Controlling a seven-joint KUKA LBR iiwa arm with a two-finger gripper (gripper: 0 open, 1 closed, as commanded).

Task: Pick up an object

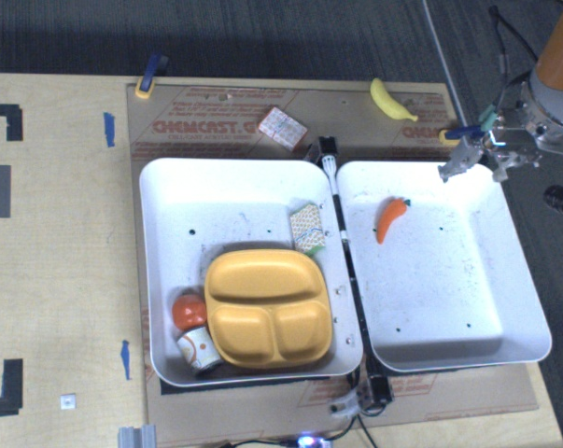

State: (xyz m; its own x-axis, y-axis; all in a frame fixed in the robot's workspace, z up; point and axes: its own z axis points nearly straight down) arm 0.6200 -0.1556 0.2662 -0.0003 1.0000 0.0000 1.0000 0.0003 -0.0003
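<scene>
Landmark for this record: the right bin (505,278), a shallow white tray on the desk (57,269).

The carrot (390,218), orange with a small green tip, lies inside the right bin near its far-left corner, slanted, resting on the bin floor with nothing touching it.

The end effector (477,157) hangs over the far-right corner of the right bin, above the rim and well apart from the carrot. Nothing shows between its parts; how far it is open cannot be told at this size. The arm's orange band (554,59) shows above it, to the right.

The left bin (169,203) touches the right bin's left wall. It contains a yellow compartment tray (267,306), upside down, a red ball (189,311) just beside it, a small white-and-orange canister (199,347) at the near corner, and a patterned packet (307,227) toward the right bin's side.

Beyond both bins lies a cardboard sheet (216,119) printed in red; "CHEMCAST" can be read, the smaller lines cannot. On it rest a yellow banana (391,101), beyond the right bin's far edge, and a small checked packet (281,127), its print illegible. A blue-and-yellow clamp (150,73) grips the cardboard's far-left corner.
</scene>
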